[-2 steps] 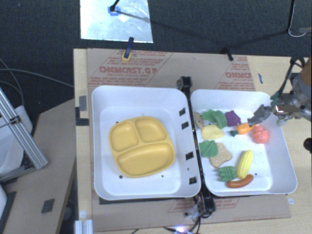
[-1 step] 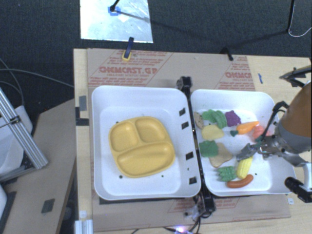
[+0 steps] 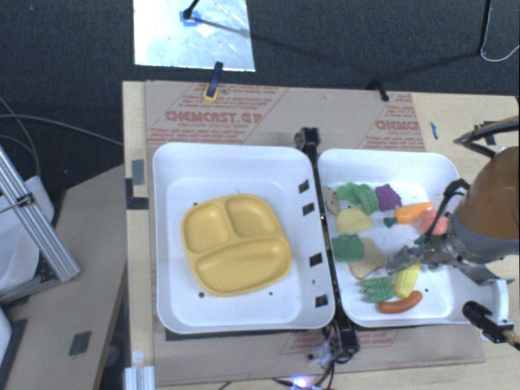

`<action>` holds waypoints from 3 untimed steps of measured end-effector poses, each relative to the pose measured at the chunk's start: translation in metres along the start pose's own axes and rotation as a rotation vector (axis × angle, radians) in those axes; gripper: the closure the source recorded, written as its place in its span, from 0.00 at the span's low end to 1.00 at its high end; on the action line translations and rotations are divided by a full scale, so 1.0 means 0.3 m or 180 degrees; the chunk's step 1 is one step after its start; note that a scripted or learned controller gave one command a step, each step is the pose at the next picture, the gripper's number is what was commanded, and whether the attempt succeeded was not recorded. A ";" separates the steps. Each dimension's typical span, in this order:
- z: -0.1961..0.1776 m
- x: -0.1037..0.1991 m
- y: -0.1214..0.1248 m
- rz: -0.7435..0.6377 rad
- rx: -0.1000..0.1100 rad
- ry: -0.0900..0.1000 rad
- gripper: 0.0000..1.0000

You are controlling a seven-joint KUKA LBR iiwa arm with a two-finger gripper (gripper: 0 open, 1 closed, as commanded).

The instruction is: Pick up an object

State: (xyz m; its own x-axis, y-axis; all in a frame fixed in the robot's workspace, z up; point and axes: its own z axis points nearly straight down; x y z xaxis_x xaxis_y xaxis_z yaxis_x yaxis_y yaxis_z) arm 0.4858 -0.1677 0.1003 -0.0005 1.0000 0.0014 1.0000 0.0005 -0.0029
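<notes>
Camera view: two-finger gripper [image 3: 404, 260] sits low in right white bin [image 3: 443, 167], metal tips reaching left, just above a yellow plastic corn cob [image 3: 406, 279]. Can't tell if it's parted or closed, too small and dark. Nothing seen clamped.

Near it: red toy sausage [image 3: 400, 303] by front wall, green ridged piece [image 3: 378, 288] beside corn, tan flat piece [image 3: 369, 258] to the left. Further: orange carrot [image 3: 413, 212], purple grapes [image 3: 387, 195], green leafy toy [image 3: 357, 193]. Left white bin [image 3: 236, 157] holds yellow divided plate [image 3: 236, 242].

Judgement: corn is nearest target. Centre over it, straddle across its narrow width, keep clear of neighbours, close firmly, lift straight.
</notes>
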 end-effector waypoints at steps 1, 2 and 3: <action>0.056 0.020 0.002 0.0001 -0.0007 -0.0001 0.00; 0.018 0.019 0.005 0.0001 -0.0018 -0.0005 1.00; -0.191 0.167 0.469 -0.0043 -0.0068 -0.0012 1.00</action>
State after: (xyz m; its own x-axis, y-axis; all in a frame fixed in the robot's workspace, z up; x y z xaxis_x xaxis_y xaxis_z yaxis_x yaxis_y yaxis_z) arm 0.6266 -0.1176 0.1574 -0.0138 0.9999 -0.0025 0.9997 0.0139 0.0185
